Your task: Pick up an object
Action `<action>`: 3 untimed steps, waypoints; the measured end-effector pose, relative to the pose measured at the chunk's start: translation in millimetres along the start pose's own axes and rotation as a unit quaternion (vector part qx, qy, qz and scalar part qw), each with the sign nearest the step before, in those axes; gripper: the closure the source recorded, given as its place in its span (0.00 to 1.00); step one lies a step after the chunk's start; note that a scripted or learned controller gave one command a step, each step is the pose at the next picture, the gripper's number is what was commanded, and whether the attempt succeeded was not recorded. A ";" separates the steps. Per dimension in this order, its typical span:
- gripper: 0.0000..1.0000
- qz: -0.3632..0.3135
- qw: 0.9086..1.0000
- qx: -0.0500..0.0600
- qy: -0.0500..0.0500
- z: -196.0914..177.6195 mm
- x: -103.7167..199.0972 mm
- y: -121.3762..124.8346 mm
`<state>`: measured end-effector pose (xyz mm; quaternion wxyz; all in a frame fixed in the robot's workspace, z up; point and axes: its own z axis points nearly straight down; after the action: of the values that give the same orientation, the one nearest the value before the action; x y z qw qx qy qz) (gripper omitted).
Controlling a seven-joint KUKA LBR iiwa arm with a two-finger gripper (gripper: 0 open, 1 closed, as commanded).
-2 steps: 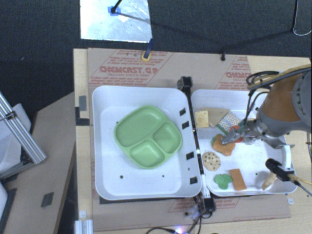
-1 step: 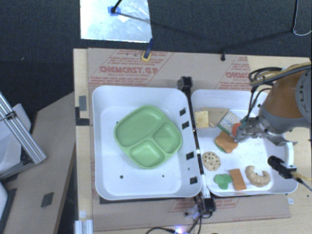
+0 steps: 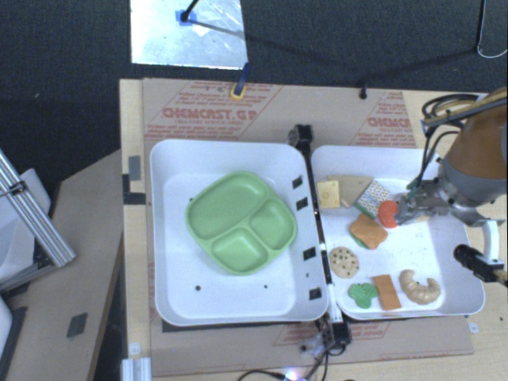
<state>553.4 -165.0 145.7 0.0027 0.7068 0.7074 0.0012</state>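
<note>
Working position: grey two-finger gripper lowered into the right shallow white bin, tips against the small round orange-red toy tomato. Finger state not resolvable at this resolution; closed, open or gripping cannot be told.

Likely target: the tomato, lying in the upper middle of the right bin, touching the orange wedge-shaped toy slice and just beside the tilted printed packet. Crowded neighbours probably explain the side-on approach from the right.

Other stock, same bin:
- pale yellow cheese square, upper left
- round speckled cookie
- green broccoli piece
- orange rectangular cracker
- tan croissant

Left shallow white bin: green three-compartment plastic plate, set centrally, presumably as a drop-off place.

Obscured or cut off:
- contact between tips and tomato blurred
- arm body cropped at right edge
- far side of tomato hidden by the tool
</note>
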 end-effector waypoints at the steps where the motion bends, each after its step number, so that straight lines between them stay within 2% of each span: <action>1: 1.00 -0.001 1.000 -0.001 0.000 -59.3 -10.1 3.5; 2: 1.00 -0.001 1.000 0.001 0.001 -80.1 -10.5 4.7; 3: 1.00 -0.005 1.000 0.002 0.002 -70.9 43.4 20.3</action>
<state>573.2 -121.4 216.6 0.0000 0.7034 0.7108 0.0013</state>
